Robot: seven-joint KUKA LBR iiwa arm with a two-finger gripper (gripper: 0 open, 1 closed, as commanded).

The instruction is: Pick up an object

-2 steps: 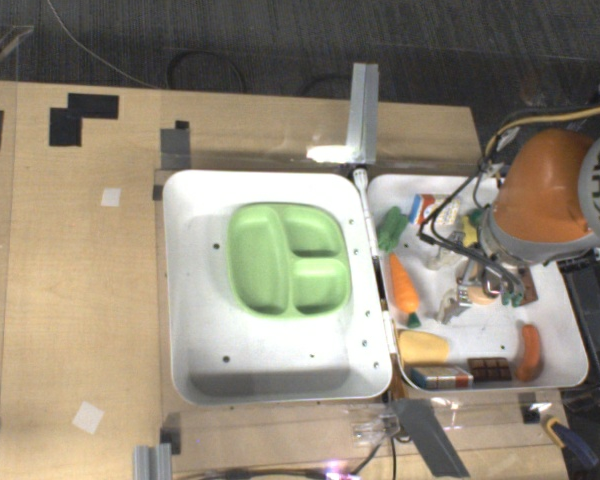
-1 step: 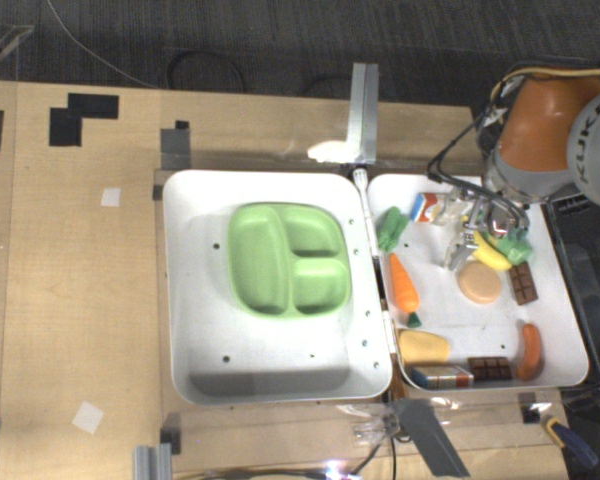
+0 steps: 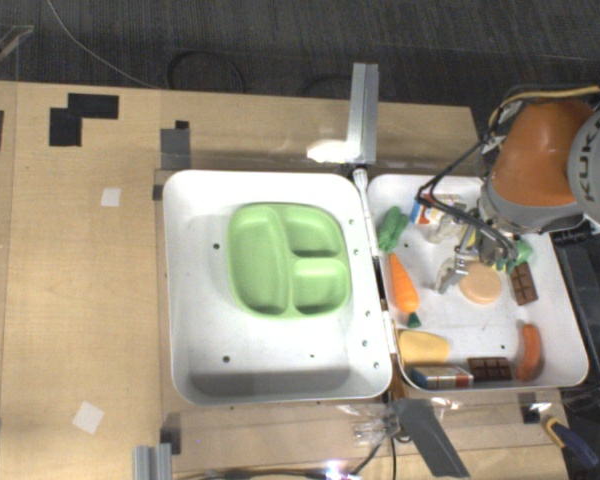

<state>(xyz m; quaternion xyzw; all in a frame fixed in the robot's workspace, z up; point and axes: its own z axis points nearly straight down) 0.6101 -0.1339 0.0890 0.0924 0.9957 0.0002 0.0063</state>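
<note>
My gripper (image 3: 462, 266) hangs over the upper middle of the right bin (image 3: 570, 298), reaching in from the right under the orange wrist band. A tan round disc (image 3: 483, 287) lies just right of and below its tip. An orange carrot (image 3: 405, 286) and a green vegetable (image 3: 391, 228) lie along the bin's left side. A yellow wedge (image 3: 424, 346) sits at the lower left. I see nothing held in the gripper.
A green divided plate (image 3: 286, 258) lies in the left bin (image 3: 195, 298). The right bin also holds a brown bar (image 3: 523, 286), a reddish sausage (image 3: 529, 351), a dark chocolate piece (image 3: 490, 370) and a small tube-like item (image 3: 442, 377) along its front wall.
</note>
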